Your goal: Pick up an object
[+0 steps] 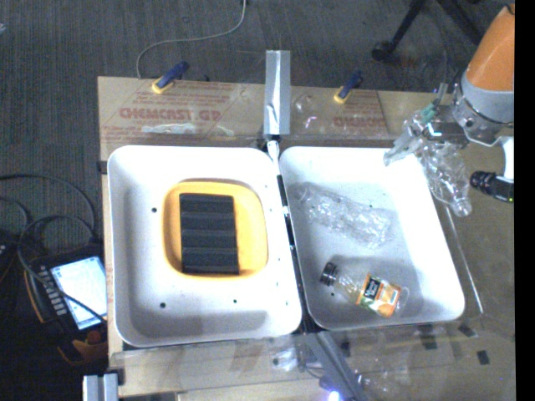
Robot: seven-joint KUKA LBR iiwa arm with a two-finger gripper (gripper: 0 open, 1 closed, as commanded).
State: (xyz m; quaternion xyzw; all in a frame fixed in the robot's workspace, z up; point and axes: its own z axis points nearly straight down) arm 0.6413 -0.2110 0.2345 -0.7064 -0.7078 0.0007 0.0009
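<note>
Over the far right rim of the right bin (451,303) hangs my gripper (428,174), below the arm's orange band. Its pale, translucent fingers (449,182) stand apart, open, with nothing between them. Inside that bin a small bottle (368,289) with an orange label and a dark cap lies on its side near the front. A crumpled piece of clear plastic (347,215) lies in the middle of the bin, to the left of and below the gripper. In the left bin (134,307) rests a yellow tray holding a black ridged block (209,234).
The two bins meet at a shared ridge (284,232) down the middle. A cardboard sheet (192,115) with two blue-and-yellow clamps lies behind the bins. Cables and a small device (71,286) sit on the floor at the left.
</note>
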